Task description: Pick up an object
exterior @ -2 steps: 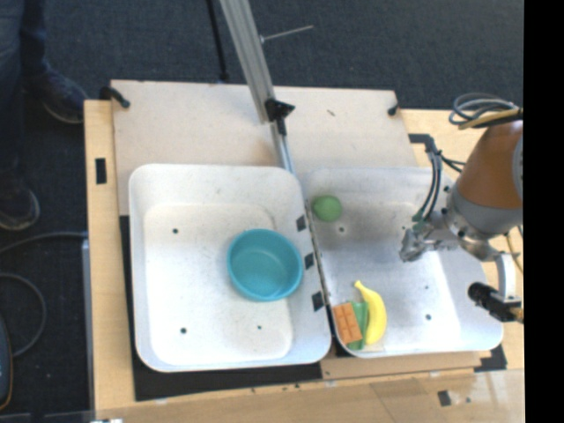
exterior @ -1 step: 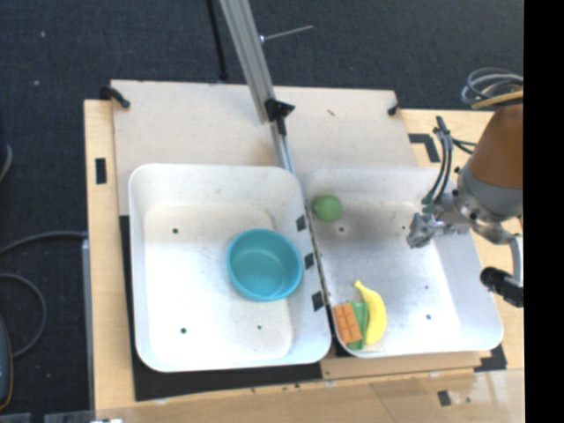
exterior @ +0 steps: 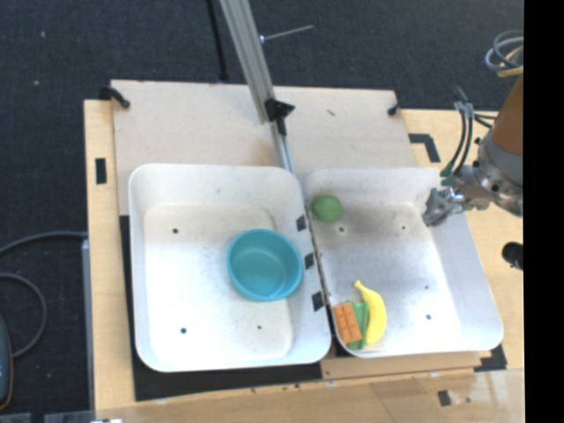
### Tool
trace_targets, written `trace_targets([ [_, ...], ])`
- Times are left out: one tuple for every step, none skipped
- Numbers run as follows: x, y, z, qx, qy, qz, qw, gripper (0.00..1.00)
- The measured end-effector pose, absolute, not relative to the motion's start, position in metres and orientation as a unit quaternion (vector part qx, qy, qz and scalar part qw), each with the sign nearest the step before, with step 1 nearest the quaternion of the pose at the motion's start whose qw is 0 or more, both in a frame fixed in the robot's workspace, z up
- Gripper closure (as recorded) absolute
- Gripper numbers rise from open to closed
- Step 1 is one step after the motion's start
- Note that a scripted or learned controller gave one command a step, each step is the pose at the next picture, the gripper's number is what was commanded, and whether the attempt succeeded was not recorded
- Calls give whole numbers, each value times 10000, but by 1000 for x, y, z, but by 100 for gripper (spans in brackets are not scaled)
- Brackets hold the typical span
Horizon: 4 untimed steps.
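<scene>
At the near edge of the right bin (exterior: 458,271), in the corner closest to the left bin (exterior: 159,236), three things lie bunched together. A yellow banana (exterior: 374,310) curves along there. An orange block (exterior: 349,322) with little squares on it lies right beside the banana, on the side toward the left bin. A bit of something green (exterior: 359,340) peeks out under them, and I cannot tell what it is.

A blue bowl (exterior: 264,265) sits upright in the left bin, near the wall it shares with the right bin. It is a little farther back than the banana.

Farther back again, a small green ball (exterior: 327,208) rests in the right bin, close to the far corner by the shared wall. It is well apart from the banana.

The jaws (exterior: 438,205) hang at the far outer side of the right bin, across the bin from the green ball. They look small and shiny, and I cannot tell how far open they are. Nothing can be seen between them. The arm (exterior: 507,148) comes in behind them, with its orange band at the edge of the view.

Both bins sit on a tan counter (exterior: 194,130). A grey metal pole (exterior: 251,51) slants up from the far edge of the bins, over the dark floor (exterior: 88,25).
</scene>
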<state>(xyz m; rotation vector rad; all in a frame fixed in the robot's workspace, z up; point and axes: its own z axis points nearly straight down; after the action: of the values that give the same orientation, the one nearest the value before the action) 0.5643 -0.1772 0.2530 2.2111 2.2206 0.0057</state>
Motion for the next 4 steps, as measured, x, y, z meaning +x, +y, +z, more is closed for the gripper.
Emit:
trace_targets([
  [565, -178, 276, 7053, 7089, 12, 20, 100],
  [568, -123, 263, 7048, 7094, 5, 5, 100],
  [572, -75, 252, 7050, 7092, 4, 5, 100],
  [575, -13, 252, 7042, 7100, 8, -3, 100],
])
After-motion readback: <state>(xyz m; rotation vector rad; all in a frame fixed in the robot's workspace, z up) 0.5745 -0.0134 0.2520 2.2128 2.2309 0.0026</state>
